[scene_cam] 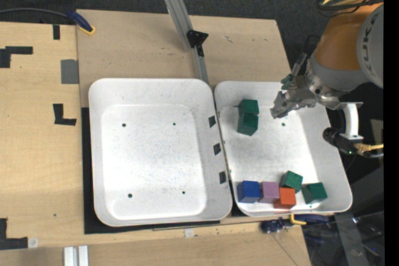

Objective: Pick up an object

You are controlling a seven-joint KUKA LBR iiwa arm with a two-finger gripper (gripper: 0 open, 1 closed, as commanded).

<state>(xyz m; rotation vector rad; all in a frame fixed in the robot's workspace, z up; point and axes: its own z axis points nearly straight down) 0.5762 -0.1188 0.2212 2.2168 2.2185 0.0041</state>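
Blocks are sitting in the right bin (pixel 324 152): 2 dark green blocks (pixel 247 116) near its top left, looking small, rigid and light, best pinched across flat opposite faces. The tool (pixel 282 106) is hovering just beside them, touching nothing; its opening I cannot tell.

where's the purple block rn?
The purple block lies in the right bin, along its near edge, between the blue block and the orange block.

grey arm w/ orange band (pixel 343 34) reaching in from right, wrist angled down-left, tool (pixel 280 108) low
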